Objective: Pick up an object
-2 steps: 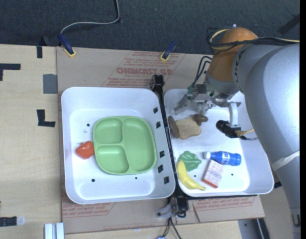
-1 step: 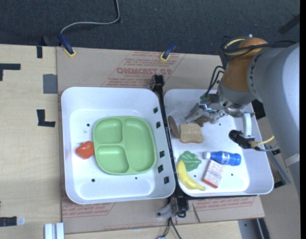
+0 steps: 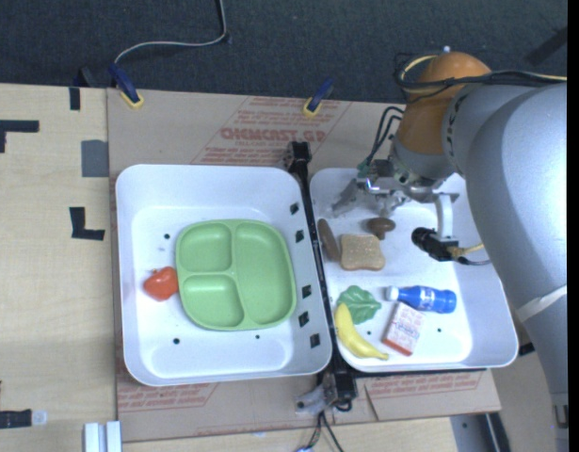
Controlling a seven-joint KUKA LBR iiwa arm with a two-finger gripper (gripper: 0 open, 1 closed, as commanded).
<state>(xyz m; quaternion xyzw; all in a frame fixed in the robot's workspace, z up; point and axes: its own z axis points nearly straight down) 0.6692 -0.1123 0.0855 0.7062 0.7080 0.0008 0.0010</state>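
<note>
My gripper (image 3: 372, 199) hangs over the back part of the right bin (image 3: 487, 342), open, with nothing between its fingers. Just in front of it lies a small brown lump (image 3: 381, 224), and a slice of brown bread (image 3: 361, 251) sits a little nearer. A blue bottle (image 3: 426, 298) lies on its side to the front right. A green leafy piece (image 3: 359, 302), a yellow banana (image 3: 355, 337) and a red-and-white packet (image 3: 403, 329) lie along the front. A brown oblong piece (image 3: 327, 238) rests by the bin's left wall.
The left bin (image 3: 143, 191) holds a green divided plate (image 3: 237, 273) and a red fruit (image 3: 160, 283) at its left side. A black divider (image 3: 306, 234) runs between the bins. The grey arm (image 3: 520, 186) covers the right bin's right side.
</note>
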